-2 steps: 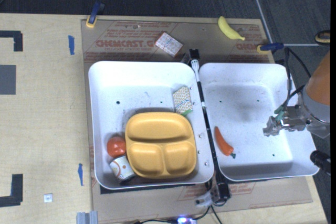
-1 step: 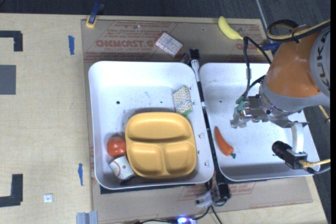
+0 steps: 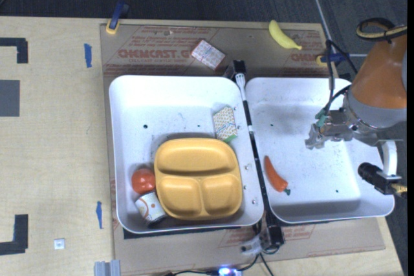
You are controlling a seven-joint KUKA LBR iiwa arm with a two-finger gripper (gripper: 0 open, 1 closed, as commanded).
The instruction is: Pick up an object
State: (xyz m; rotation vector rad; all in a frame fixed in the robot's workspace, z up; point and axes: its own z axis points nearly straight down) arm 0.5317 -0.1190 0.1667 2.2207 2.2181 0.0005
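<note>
Hovering over the right bin [image 3: 369, 203] right now, the gripper [image 3: 318, 137] is sitting a bit above the bin floor with nothing visibly between its fingers, and honestly I can't tell whether they're spread or pressed together, it's just too small and blurry from this angle.

The closest thing to grab is the little orange carrot-looking toy [image 3: 275, 175], which is lying down and to the left of the gripper, near the wall the two bins share. Everything else is sitting further left of the gripper in the left bin [image 3: 123, 139]: a big yellow divided tray [image 3: 197, 176], a red ball [image 3: 143, 180] tucked against the tray's far side, a small white and orange cup thing [image 3: 149, 206] just below that, and a patterned packet [image 3: 225, 122] by the dividing wall. A banana [image 3: 284, 35] and another small packet [image 3: 207, 53] are lying outside the bins, up and left of the gripper.

What I'm worrying about: if it's dropping straight down from here, it's probably closing on bare bin floor, since the carrot is off to the side. And if it is going for the carrot, that thing is thin and lying at a slant close to the wall, so the fingers could be nudging it away or clipping the rim instead of pinching it.
</note>
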